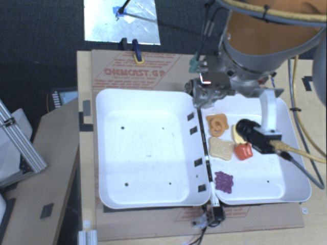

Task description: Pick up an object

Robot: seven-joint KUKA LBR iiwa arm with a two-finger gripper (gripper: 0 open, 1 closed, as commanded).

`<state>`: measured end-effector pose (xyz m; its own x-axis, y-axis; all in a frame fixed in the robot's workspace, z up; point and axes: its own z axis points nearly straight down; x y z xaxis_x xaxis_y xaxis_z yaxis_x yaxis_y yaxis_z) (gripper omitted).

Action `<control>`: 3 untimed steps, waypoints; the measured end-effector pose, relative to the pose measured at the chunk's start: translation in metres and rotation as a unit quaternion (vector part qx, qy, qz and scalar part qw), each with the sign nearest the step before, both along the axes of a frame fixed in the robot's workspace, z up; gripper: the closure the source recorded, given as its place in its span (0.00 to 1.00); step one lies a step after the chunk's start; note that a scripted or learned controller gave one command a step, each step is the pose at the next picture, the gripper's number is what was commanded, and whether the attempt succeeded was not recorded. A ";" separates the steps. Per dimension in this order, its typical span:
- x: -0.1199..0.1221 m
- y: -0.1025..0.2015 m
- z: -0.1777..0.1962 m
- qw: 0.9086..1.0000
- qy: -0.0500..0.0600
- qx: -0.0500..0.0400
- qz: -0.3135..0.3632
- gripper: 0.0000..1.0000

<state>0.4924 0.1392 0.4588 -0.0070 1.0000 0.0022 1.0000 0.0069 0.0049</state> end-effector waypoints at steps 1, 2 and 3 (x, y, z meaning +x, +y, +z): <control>-0.006 0.052 0.032 1.000 0.000 0.000 0.000 1.00; 0.052 0.097 0.071 1.000 -0.002 0.000 0.000 1.00; 0.027 0.095 0.077 1.000 0.002 0.000 -0.001 1.00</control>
